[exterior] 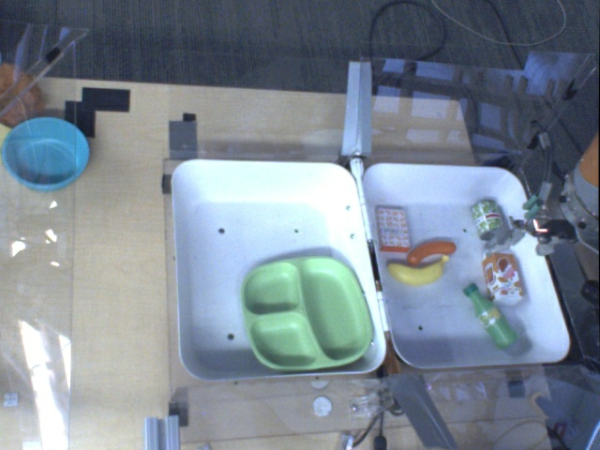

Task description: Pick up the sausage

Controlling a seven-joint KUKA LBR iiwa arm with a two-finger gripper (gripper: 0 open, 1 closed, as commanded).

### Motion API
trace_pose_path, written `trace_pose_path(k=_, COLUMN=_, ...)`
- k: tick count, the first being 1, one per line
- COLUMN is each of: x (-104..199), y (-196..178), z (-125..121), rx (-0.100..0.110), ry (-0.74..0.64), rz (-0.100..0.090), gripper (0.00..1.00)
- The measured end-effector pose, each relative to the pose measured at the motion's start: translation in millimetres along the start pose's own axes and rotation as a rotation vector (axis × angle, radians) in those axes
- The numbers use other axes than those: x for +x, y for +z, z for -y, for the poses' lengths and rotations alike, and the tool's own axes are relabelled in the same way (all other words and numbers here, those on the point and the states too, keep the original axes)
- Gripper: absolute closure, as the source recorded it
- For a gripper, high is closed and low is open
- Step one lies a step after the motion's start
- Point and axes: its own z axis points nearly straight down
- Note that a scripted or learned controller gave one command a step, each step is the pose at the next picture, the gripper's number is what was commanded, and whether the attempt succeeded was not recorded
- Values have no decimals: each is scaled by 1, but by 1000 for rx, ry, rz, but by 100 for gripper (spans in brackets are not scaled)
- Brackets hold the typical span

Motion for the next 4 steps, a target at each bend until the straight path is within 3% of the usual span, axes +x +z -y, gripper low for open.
trace_pose_path(k=1, x=52, y=120, z=19, rx=-10, ry=-103, rz=1, gripper=0)
trace_pose_path(k=2, x=57, y=121, z=-76, rx=-6, ry=-271, rz=0, gripper=0)
trace_pose_path(k=3, x=66, y=126, z=-131, rx=34, ry=-353, rz=-9, gripper=0)
trace_pose_path(k=4, x=99, y=94, z=-123, rx=-2, ry=-225, rz=0, gripper=0)
